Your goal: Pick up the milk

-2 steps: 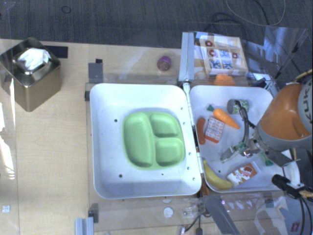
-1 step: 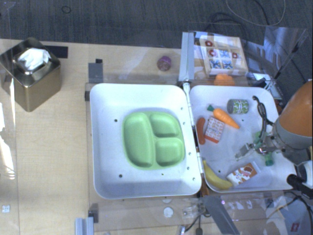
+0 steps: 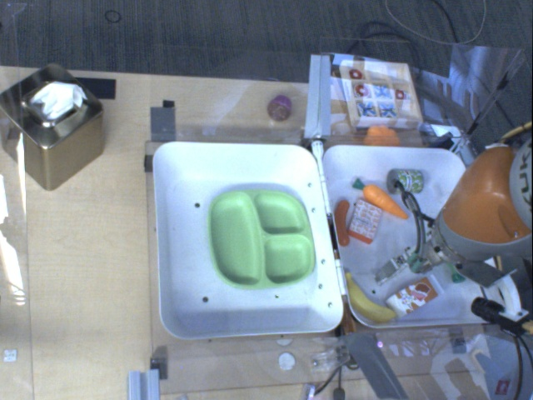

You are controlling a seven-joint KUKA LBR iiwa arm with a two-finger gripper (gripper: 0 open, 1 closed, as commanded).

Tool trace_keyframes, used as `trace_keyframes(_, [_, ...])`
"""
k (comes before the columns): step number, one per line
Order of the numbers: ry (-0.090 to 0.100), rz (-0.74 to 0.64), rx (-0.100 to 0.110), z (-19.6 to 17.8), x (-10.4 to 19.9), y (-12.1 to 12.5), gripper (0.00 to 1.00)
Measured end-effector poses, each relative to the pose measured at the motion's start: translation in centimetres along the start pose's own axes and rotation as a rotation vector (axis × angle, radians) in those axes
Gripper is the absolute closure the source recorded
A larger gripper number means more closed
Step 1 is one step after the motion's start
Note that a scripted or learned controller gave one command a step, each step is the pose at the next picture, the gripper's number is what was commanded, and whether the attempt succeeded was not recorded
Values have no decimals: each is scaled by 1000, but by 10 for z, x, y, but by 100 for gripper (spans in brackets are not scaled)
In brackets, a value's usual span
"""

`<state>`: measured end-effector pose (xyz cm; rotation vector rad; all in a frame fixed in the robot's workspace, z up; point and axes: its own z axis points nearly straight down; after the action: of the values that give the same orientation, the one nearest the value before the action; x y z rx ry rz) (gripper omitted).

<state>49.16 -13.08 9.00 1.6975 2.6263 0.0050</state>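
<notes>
Half-hidden under the arm (image 3: 491, 198), the pincer (image 3: 398, 267) hovers beside the milk (image 3: 412, 295), its grip unclear.

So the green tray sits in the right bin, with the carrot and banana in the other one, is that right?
Not quite: the camera view shows the green tray in the left bin. The carrot and banana lie in the other one, the right bin.
</notes>
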Motion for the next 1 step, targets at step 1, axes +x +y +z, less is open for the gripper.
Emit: trace_keyframes(1, [7, 131, 7, -27, -47, -23, 0])
